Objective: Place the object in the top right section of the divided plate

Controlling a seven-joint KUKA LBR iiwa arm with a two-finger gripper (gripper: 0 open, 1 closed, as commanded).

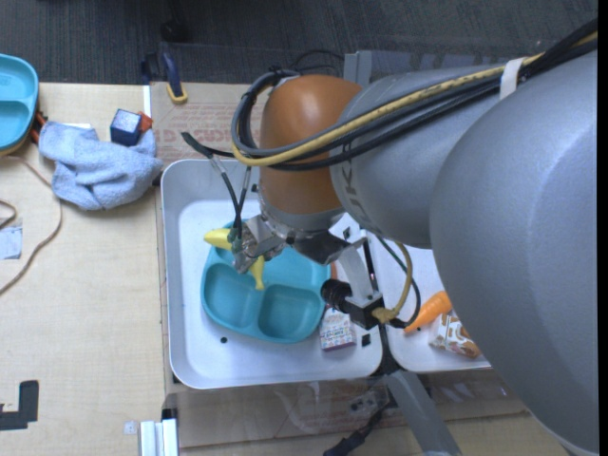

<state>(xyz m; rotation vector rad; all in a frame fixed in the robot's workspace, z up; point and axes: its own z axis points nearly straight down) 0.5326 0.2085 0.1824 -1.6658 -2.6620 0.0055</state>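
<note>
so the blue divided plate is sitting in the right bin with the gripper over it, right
Not quite: the camera view shows the blue divided plate sitting in the left bin, not the right one. The gripper is over it, as you said.

We see a frame evenly and fairly brightly lit from above, with no hard glare. The white bin [180, 283] at center reads clean and slightly bluish, and the arm [494, 188] throws a soft shadow across its upper right part. Soft sheen runs along the arm's grey casing and orange band [304, 141]. The arm at right, close to the lens, looks a little soft; the carpet along the top stays dim.
</note>
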